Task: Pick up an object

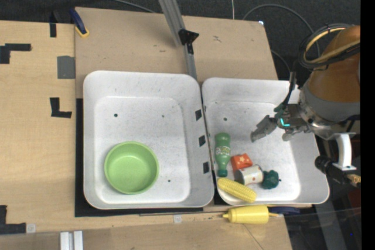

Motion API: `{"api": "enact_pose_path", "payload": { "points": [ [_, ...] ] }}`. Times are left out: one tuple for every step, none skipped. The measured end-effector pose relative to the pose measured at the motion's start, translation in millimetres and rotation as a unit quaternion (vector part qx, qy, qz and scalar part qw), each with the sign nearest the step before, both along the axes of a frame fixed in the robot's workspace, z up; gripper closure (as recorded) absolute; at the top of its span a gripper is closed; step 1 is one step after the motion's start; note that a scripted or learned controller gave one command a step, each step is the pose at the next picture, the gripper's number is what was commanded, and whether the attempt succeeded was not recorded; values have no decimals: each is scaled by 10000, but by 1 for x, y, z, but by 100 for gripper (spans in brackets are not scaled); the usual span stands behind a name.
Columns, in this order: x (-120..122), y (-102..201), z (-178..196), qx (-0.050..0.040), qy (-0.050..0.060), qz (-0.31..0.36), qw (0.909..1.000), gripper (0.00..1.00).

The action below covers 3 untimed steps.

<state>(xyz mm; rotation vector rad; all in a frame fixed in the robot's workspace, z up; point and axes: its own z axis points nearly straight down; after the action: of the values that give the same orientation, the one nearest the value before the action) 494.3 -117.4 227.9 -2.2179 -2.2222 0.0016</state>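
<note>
The grey metal claw [270, 126] hangs spread open and holds nothing. The small orange block [241, 160] lies just down-left of it.

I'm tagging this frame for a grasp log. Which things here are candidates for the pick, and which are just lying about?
Candidates, all in the right bin near the gripper:
green bottle
red block
small can
dark green toy
corn cob

Lying about:
green bowl in the left bin
yellow bottle on the bench, outside the bins
</note>
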Motion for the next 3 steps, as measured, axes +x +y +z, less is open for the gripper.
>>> {"api": "enact_pose_path", "payload": {
  "points": [
    [-2,2,-65,2,34,-7,10000,0],
    [0,-4,-124,12,16,-6,10000,0],
    [0,-5,-138,-12,-7,-13,10000,0]
  ]
}}
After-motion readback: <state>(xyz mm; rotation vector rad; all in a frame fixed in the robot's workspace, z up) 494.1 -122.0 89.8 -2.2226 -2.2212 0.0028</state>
